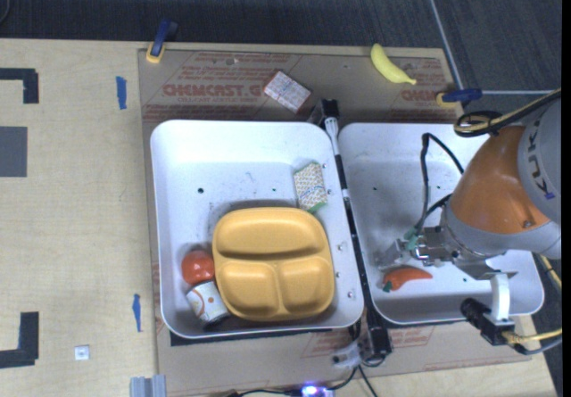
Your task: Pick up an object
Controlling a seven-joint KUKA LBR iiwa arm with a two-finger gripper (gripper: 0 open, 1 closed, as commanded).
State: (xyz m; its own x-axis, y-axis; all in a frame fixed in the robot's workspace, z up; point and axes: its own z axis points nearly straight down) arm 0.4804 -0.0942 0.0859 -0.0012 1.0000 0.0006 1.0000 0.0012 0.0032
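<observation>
Camera view: a small orange-red object (407, 277) lies on the floor of the right bin (375, 208), just below the gripper (412, 248), whose fingers' opening cannot be told. In the left bin (178, 208), a yellow divided tray (272, 261) sits beside a red-and-white toy (201, 284) and a patterned packet (310, 185).

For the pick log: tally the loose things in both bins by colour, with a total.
Yellow: 1, the divided tray, left bin.
Red-orange: 2, a ball beside the tray; a small piece, right bin.
White patterned: 2, a packet; a small ball.
Total: 5
</observation>
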